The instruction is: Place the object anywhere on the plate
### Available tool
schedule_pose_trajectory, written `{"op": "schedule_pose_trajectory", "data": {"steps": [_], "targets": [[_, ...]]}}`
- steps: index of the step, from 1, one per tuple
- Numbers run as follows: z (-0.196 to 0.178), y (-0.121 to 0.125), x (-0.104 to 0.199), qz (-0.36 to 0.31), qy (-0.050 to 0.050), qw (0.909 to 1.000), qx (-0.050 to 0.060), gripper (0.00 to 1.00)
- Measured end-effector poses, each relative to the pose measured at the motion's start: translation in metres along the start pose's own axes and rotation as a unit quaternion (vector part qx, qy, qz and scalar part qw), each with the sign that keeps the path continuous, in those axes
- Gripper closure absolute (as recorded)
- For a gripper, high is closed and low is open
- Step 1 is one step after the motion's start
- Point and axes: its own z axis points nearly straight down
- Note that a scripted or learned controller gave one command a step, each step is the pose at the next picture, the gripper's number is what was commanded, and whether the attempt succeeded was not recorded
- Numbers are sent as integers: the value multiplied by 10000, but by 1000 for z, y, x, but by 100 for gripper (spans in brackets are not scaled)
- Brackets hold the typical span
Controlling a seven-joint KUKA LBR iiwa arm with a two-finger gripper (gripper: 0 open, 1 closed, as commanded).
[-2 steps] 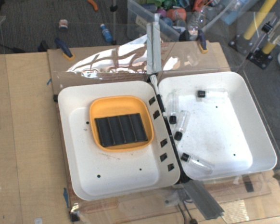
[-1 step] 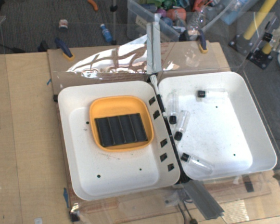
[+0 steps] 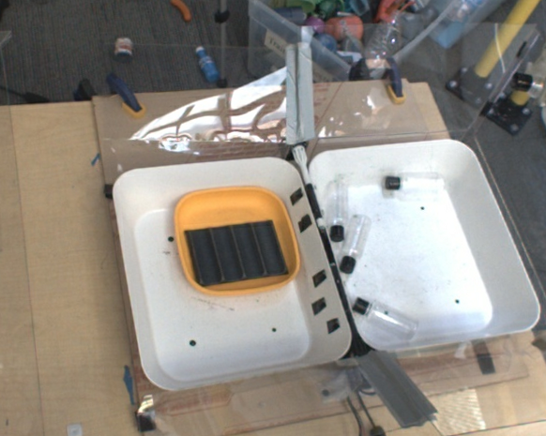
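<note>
Black ribbed slab [image 3: 236,252] lies flat on the orange plate [image 3: 190,212], in the left bin [image 3: 161,343].

The slab fills most of the plate's floor, its long sides parallel to the rim, with a narrow orange margin all round and bare white bin floor beyond. It is one dark rectangle grooved into four bands. One plate, two bins; the right bin [image 3: 482,243] holds clear tubes with four black caps [image 3: 392,183], clustered near the divider.

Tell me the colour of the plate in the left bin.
Orange-yellow, the plate holding a black ridged block; seen in the camera view.
</note>
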Motion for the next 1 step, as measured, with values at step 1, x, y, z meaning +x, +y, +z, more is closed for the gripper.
{"op": "schedule_pose_trajectory", "data": {"steps": [1], "targets": [[0, 2, -12, -1576, -33, 9875, 5, 100]]}}
